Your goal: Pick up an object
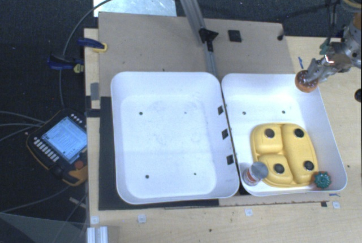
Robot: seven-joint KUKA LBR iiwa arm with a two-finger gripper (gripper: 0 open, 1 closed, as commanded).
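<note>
Nothing looks picked yet: the arm's gripper (pixel 308 79) hangs at the right bin's (pixel 243 95) far corner, its grip impossible to judge, well apart from the chunky yellow plastic block (pixel 284 152) lying near the front.

The arm (pixel 346 50) enters at three o'clock: a grey metallic wrist with pale glints, narrowing to a rounded orange-brown tip (pixel 306 81), blurred in its detail.

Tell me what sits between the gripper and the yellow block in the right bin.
Nothing: in the camera view, bare white bin floor separates the gripper from the yellow block.
</note>
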